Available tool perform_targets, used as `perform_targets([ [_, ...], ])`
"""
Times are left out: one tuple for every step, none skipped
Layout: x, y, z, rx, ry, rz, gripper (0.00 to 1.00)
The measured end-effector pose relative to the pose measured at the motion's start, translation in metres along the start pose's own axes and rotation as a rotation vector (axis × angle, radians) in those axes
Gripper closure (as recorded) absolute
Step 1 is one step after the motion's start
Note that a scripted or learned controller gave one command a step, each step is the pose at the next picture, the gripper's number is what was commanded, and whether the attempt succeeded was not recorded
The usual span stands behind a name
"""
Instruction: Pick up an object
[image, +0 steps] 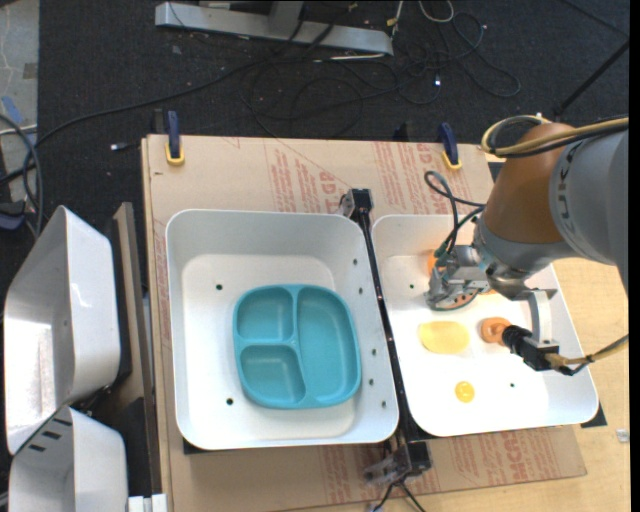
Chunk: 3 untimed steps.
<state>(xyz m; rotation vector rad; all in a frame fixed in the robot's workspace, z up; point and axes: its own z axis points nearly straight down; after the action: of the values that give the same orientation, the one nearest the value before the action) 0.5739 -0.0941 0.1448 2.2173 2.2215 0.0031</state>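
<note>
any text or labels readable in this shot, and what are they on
Red printed lettering on the cardboard sheet under the bins: it repeats across the sheet, appears upside down or mirrored, and is too faint and small to read.
Nothing readable on the white bins, the teal divided tray or the arm.

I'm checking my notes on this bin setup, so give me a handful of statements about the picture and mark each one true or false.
1. The teal divided tray lies in the left bin. True.
2. The claw is over the left bin. False: it is over the right bin, near its far side.
3. A pale yellow object lies on the right bin's floor, nearer the camera than the claw. True.
4. The small yellow piece sits inside the tray. False: it lies in the right bin, apart from the pale yellow object.
5. The two bins sit side by side on a cardboard sheet. True.
</note>
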Motion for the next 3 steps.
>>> perform_targets([
  [0.002,-0.001,-0.063,-0.002,0.0,-0.001,1.0],
  [0.002,-0.001,-0.069,0.002,0.0,0.0,1.0],
  [0.062,-0.013,-0.065,0.006,0.002,-0.006,1.0],
])
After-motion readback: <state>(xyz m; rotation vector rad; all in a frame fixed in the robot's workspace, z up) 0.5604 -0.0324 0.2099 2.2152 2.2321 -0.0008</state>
